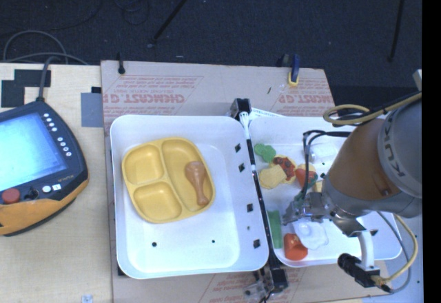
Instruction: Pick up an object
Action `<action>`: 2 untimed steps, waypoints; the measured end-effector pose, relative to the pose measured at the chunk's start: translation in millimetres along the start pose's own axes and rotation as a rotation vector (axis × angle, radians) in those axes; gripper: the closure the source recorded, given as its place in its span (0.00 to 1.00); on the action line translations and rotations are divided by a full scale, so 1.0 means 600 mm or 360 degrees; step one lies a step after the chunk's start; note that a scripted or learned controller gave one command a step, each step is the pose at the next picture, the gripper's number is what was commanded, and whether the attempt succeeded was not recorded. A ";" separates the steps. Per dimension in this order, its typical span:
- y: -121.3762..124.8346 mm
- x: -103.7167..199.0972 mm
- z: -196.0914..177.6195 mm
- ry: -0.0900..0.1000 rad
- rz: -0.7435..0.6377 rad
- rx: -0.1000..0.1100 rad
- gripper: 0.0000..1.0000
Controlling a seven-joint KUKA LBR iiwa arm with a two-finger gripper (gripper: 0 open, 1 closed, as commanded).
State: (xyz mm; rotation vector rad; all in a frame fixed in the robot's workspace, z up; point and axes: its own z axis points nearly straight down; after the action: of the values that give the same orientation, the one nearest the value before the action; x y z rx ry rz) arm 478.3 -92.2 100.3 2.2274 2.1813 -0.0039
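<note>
You are looking at the pincer (301,213) hanging low in the right bin (324,131), the grey arm (375,164) with its orange band leaning in over it from the right. How the pincer is set you cannot tell from this angle — the wrist is hiding too much. Just below it a white piece (312,234) is lying, and touching that, a little further down and to the left, a red tomato-like piece (295,247). Right beside the pincer on the left a green strip (275,227) is lying along the bin's wall. Above it a yellow piece (273,177), a brown-and-red piece (284,164) and a green piece (264,153) are crowding together. Well off to the left, in the other bin (179,253), a drumstick (198,182) is resting in one compartment of a yellow tray (148,184). The risk, as it seems from here, is the clutter: the white and red pieces are touching, so a descent between them may be nudging both aside rather than catching one. Smooth rounded toys are also likely to be squirting out sideways — and the wall close by is leaving little room.
</note>
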 end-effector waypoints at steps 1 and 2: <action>-0.002 0.099 -0.155 0.0036 -0.0045 0.0017 1.00; 0.000 0.213 -0.369 0.0038 -0.0047 0.0009 1.00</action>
State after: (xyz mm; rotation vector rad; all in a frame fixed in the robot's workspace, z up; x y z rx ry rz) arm 477.5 39.8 319.4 2.2096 2.2284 0.0159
